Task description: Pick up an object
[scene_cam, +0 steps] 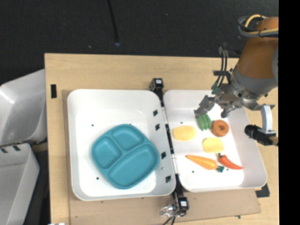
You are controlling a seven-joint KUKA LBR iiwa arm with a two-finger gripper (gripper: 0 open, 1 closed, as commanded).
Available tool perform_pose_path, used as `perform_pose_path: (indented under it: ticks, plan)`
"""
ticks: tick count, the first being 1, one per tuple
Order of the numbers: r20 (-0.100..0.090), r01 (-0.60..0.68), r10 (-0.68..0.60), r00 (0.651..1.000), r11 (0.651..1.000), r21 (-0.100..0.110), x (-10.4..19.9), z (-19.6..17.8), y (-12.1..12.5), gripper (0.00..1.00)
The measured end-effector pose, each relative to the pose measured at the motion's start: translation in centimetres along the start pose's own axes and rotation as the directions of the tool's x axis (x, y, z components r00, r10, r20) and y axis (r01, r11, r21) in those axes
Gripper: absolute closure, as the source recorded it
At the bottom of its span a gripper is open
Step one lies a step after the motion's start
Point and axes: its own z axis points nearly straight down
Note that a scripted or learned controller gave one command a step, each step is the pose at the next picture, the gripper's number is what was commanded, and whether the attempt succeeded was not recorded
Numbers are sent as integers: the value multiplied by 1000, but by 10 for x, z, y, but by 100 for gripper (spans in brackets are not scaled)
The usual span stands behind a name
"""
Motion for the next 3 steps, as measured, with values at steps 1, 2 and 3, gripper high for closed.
perform_pose_path:
  ticks: [1, 2, 3]
  plan:
    - [2, 3, -3, 1000, 1000, -13, 0, -7, 2, 0]
    - [1, 1, -1, 1000, 1000, -8, 3, 56, 2, 0]
    - [1, 0, 0, 1000, 1000, -8, 11, 110, 7, 0]
